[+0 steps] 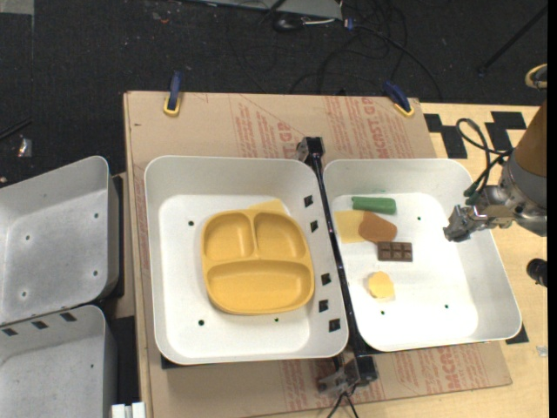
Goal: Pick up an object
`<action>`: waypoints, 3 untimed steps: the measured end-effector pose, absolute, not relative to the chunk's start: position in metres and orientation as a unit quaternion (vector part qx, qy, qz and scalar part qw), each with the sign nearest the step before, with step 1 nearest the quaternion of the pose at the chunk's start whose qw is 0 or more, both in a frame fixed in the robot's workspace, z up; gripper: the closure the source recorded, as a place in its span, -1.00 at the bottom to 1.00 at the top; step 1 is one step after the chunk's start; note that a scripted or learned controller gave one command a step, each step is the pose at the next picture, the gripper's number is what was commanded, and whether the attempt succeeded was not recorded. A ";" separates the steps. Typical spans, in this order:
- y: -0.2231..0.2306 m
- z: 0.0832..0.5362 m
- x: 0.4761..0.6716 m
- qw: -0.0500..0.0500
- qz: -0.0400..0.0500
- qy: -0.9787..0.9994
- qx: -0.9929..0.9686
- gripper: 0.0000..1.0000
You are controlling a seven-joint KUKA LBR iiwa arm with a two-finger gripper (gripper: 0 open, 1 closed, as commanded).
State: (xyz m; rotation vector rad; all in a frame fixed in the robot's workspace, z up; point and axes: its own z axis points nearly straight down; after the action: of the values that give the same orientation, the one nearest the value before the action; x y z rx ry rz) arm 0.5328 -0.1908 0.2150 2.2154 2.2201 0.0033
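The end effector (459, 225), whose state I cannot tell, hangs at the right bin's (487, 320) right edge, well apart from the small toy foods left of centre; the chocolate (394, 252) looks light, stiff, flat, best pinched across its short sides.

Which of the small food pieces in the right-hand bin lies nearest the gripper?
The brown chocolate bar, just ahead of the brown rounded piece. It lies closest to the gripper; the green piece and yellow round piece lie farther away.
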 end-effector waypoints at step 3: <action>-0.033 0.220 0.577 0.001 0.001 0.710 0.705 1.00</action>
State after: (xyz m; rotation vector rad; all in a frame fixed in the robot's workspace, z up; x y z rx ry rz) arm 0.5768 -0.0334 0.2198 2.2127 2.2285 0.0036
